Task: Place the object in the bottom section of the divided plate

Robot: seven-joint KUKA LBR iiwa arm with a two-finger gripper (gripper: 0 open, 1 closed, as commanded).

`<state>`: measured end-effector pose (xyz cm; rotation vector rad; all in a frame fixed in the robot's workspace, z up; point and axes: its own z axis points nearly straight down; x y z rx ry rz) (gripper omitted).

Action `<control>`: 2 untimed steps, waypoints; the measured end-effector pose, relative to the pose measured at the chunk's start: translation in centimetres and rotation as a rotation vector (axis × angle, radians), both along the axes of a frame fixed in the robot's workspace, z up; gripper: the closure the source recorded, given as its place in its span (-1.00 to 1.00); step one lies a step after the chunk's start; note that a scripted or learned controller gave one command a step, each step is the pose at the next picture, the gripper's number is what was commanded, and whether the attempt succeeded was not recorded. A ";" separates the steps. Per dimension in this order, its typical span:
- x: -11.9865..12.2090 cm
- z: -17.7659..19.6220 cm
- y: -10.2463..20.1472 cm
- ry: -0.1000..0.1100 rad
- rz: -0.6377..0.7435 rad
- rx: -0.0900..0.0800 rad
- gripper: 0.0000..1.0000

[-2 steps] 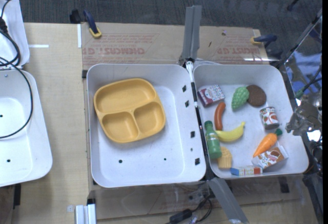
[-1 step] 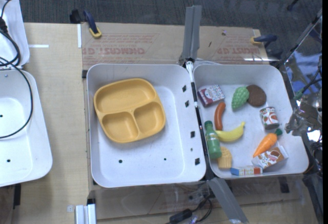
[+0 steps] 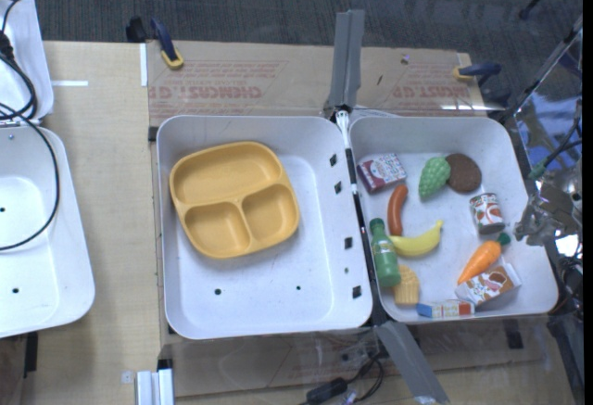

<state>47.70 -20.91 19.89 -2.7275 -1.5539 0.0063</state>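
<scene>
here, gripper (image 3: 542,220) at right bin (image 3: 508,136) edge, finger state unclear; yellow divided plate (image 3: 233,199) in left bin (image 3: 259,301).

Arm (image 3: 556,218) cut by right edge; fingers indistinct.

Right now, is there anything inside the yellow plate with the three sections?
The yellow plastic divided plate in the left white bin has bare yellow floors in all three sections. The bin floor beneath it is covered from sight.
</scene>
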 end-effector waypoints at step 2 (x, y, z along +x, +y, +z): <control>0.0 2.0 -0.3 0.000 -0.140 -0.001 1.00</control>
